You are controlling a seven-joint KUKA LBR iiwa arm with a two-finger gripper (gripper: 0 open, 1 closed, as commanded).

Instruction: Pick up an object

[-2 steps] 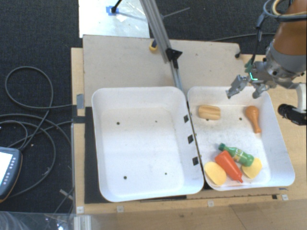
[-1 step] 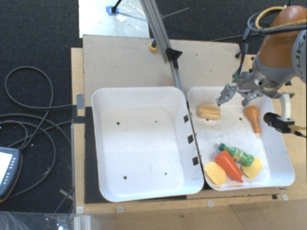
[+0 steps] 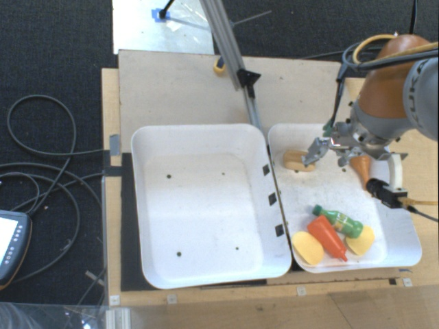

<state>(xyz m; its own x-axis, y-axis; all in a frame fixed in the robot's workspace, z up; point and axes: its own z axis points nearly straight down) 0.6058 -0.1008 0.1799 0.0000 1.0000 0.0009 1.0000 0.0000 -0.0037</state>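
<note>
The gripper is hanging low over the right bin, near its far wall beside a tan piece, seemingly lining up a grab there, though whether it is spread or pinching, I cannot tell.

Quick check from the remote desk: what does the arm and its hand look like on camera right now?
The arm is grey with a rounded orange section above the wrist. A yellow cable loops over the top and dark cables run down beside it. The hand is small, metallic grey, with two short fingers. A white-and-black piece hangs under the wrist.
</note>
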